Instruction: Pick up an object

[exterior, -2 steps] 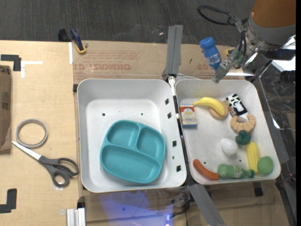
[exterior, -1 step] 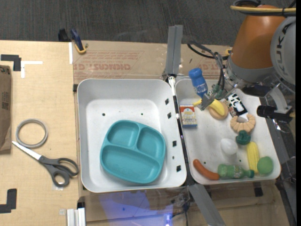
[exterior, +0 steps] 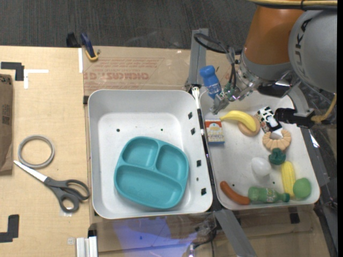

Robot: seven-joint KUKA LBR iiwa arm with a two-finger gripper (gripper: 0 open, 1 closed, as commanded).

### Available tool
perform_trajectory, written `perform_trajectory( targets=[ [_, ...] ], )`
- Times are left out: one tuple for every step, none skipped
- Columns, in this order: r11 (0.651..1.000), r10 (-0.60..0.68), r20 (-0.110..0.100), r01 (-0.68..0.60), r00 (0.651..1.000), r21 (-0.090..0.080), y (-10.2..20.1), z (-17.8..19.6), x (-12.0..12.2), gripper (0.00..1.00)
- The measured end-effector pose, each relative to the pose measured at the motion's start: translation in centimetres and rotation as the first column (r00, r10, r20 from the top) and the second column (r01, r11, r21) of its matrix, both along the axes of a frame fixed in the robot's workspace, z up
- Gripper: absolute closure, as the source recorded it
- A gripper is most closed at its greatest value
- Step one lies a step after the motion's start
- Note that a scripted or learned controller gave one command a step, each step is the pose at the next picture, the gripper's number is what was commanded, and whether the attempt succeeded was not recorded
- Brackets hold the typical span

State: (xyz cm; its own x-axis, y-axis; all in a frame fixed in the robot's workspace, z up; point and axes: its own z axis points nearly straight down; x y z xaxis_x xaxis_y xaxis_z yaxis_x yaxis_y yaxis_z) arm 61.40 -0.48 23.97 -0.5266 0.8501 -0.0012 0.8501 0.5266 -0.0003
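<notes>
A robot arm reaches into the far end of the right bin (exterior: 236, 159), one of two white bins on a worktop (exterior: 43, 100). The task is judged to be at the approach step: nothing is seen gripped. The hand (exterior: 225, 99) is poised over the bin's far left corner, just beside a blue bottle (exterior: 210, 81) and just above a banana (exterior: 242, 121). Whether the hand is spread or pressed together cannot be told. Either of those two things is likely the target. For the next move, one must be chosen, the hand centred over it and lowered, then closed.

The right bin is crowded. Along its near edge, a sausage (exterior: 234, 193), a green bottle (exterior: 268, 195) and a lime (exterior: 303, 187) are laid. Behind them a corn cob (exterior: 288, 176), a white egg (exterior: 261, 166) and a small teal thing (exterior: 277, 156) are found. Further back, a doughnut ring (exterior: 276, 138), a small carton (exterior: 215, 131) by the left wall and a black-and-white toy (exterior: 266, 119) are placed.

In the left bin (exterior: 134, 116) a single teal divided plate (exterior: 153, 172) is held. Left of the bins, scissors (exterior: 53, 185) and a tape ring (exterior: 36, 150) are laid on the worktop.
</notes>
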Motion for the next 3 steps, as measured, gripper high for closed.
perform_trajectory(
  targets=[
    [0.89,0.456,0.001,-0.456,0.89,-0.002,-6.7,7.6,-0.9,1.0],
    [0.905,0.425,-0.001,-0.425,0.905,0.001,-11.6,-6.0,-4.7,1.0],
    [0.905,0.425,0.001,-0.425,0.905,0.0,-11.6,-5.9,-4.7,0.0]
  ],
)
